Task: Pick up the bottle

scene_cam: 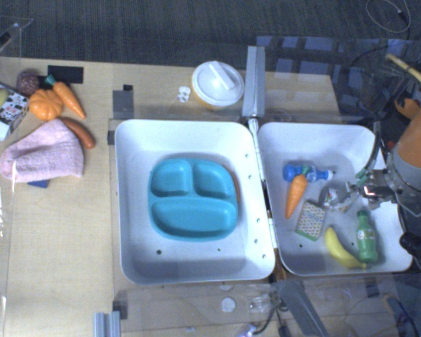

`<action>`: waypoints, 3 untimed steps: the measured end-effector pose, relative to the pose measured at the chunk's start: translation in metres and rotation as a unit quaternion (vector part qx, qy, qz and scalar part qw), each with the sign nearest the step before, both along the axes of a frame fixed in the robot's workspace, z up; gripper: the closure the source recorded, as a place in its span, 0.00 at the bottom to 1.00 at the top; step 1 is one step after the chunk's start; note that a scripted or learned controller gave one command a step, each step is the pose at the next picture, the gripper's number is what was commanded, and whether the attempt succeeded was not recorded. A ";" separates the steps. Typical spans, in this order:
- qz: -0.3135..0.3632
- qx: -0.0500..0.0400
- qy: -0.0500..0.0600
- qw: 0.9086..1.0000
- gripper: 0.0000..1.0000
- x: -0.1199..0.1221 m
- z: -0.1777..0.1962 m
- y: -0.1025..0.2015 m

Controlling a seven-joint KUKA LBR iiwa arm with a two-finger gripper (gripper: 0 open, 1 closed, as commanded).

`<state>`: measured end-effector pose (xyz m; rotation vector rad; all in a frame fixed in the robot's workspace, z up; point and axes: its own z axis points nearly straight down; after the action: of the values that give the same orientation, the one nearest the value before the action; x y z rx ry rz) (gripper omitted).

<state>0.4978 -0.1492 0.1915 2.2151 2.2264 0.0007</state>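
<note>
**Crowded corner puts the bottle pick at risk**

The left bin [126, 188] carries a blue divided tray [194, 196] and plays no part in the danger; the right bin [316, 135] is where trouble sits, since all its contents are bunched toward the near right side; the arm [417, 149] comes in over that bin's right wall, and the gripper [349, 194] hangs low above the bin floor, just beside the upper left of the green bottle [366, 236]; how wide its fingers stand, and whether anything is between them, cannot be told from this view, as the metal parts blur together.

The bottle lies on its side near the right wall, its cap pointing away from the camera; the banana [342, 248] lies just beside it on the left, seemingly touching at the near end; a descent slightly off toward the left would likely catch the banana instead, or pinch both; a round bottle lying flat may also roll or squirt out toward the wall as the fingers close.

The speckled card [311, 221], the carrot [295, 194] and the small blue toy [303, 173] lie near the gripper's left; a sweep that way could scatter them.
</note>
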 end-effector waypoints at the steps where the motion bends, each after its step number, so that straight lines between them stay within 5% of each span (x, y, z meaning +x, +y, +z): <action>1: -0.109 0.001 0.000 0.994 0.00 -0.002 -0.064 -0.056; 2: -0.076 0.000 -0.005 0.997 0.00 -0.007 -0.102 -0.052; 3: -0.076 -0.002 -0.009 0.997 1.00 -0.005 -0.090 -0.052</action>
<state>0.4933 -0.2014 0.1020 2.3650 2.0417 0.0156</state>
